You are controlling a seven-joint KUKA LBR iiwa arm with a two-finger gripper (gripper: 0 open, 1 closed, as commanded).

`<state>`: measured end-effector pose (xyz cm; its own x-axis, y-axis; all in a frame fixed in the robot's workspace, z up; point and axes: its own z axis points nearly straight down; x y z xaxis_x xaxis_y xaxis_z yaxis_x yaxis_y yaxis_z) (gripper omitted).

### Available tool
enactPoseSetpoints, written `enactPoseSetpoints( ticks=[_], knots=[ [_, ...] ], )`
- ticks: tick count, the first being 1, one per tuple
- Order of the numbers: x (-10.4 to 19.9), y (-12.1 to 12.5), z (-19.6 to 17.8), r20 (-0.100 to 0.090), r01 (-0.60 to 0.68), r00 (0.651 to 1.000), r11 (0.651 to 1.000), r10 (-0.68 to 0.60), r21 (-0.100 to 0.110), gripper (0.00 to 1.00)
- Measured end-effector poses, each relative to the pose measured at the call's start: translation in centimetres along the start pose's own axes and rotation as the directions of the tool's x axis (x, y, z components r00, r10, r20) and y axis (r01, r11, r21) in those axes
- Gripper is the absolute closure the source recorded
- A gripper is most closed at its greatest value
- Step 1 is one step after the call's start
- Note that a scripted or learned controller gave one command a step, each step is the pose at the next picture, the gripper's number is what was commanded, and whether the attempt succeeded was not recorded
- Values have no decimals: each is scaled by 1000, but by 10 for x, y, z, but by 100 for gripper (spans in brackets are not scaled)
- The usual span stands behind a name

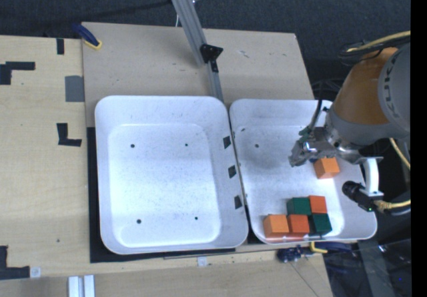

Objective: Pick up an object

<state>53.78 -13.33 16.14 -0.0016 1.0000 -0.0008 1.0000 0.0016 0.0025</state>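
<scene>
My gripper (305,151) hangs over the right side of the right bin (267,122), below the grey and orange arm (363,99). An orange block (327,167) lies just to the gripper's lower right, close against it; whether they touch I cannot tell. At the bin's front edge sits a cluster of blocks: an orange one (275,224), another orange one (298,223), a dark green one (299,205), a third orange one (318,204) and a second green one (321,223).
The left bin (107,122) lies beside the right one, a raised rim between them. A grey metal bar (187,12) slants down from the top to the bins' back edge. Cables (367,199) run along the right bin's right side.
</scene>
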Motion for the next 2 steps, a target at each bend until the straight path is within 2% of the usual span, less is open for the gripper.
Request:
enactPoseSetpoints(
  ticks=[1,2],
  knots=[
    [0,-2,-63,1,0,1000,1000,0,-2,100],
    [0,-1,-97,0,0,1000,1000,0,0,100]
  ],
)
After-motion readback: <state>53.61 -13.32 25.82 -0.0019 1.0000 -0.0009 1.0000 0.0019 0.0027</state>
